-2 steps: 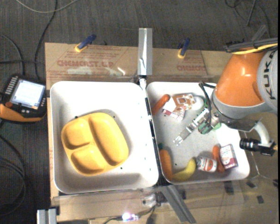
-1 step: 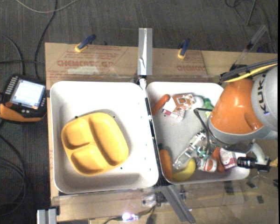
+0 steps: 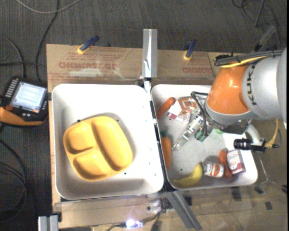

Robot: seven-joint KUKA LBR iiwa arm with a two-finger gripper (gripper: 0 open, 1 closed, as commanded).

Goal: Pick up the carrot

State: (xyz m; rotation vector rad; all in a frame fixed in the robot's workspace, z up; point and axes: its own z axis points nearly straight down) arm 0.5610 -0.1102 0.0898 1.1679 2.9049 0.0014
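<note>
The carrot [image 3: 167, 152] is a short orange piece with a bit of green at its top end. It lies lengthwise against the left wall of the right bin [image 3: 250, 177]. My gripper [image 3: 179, 141] reaches down and left from the orange-banded wrist [image 3: 229, 97]. Its tip hangs just right of the carrot's top end, and I cannot tell whether it touches. Nothing shows as held.
A reddish-orange sausage-like piece [image 3: 166, 106] lies at the right bin's back left, beside a printed packet [image 3: 185, 110]. A banana [image 3: 192, 175], a small jar [image 3: 213, 169] and a red can [image 3: 234, 161] line the front. A yellow divided plate [image 3: 98, 147] sits in the left bin [image 3: 62, 100].
</note>
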